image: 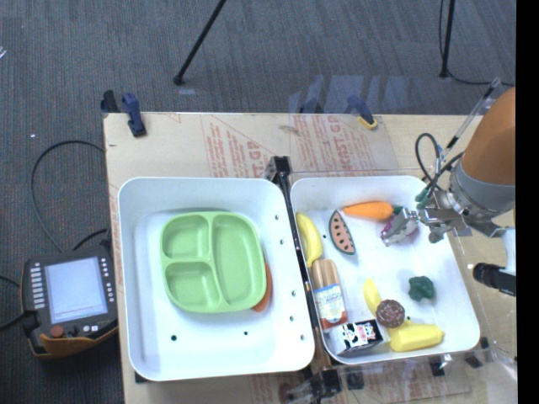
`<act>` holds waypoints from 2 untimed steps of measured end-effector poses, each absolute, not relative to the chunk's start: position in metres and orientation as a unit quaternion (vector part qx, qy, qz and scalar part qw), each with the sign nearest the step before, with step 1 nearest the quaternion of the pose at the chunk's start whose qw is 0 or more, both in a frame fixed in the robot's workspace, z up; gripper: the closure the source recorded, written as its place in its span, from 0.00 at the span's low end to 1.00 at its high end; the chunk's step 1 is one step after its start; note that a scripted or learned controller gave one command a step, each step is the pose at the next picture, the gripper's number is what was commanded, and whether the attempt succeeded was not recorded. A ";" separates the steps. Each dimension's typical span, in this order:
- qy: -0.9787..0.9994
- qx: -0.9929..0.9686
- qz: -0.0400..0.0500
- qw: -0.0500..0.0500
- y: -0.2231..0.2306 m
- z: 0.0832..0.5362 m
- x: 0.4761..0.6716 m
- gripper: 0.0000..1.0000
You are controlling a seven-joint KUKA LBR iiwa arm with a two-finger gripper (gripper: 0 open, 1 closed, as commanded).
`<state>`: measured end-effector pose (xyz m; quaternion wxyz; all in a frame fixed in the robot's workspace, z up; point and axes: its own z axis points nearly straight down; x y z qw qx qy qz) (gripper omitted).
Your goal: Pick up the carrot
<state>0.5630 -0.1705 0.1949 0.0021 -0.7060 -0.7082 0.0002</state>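
Beside carrot (368, 210), tool (396, 229), milk carton (360, 336) unreadable

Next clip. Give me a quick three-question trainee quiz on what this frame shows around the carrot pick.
1. True or false: the carrot lies in the left bin.
2. Which item lies directly left of the carrot? A) watermelon slice B) broccoli C) green tray
3. Fill in: the hand sits just to the ___ of the carrot's tip.

Key: 1 false, it lies in the right bin; 2 A; 3 right.
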 end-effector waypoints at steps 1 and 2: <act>-0.687 -0.727 0.002 0.004 -0.196 0.129 0.623 0.00; -0.622 -0.783 -0.003 0.005 -0.200 0.087 0.647 0.00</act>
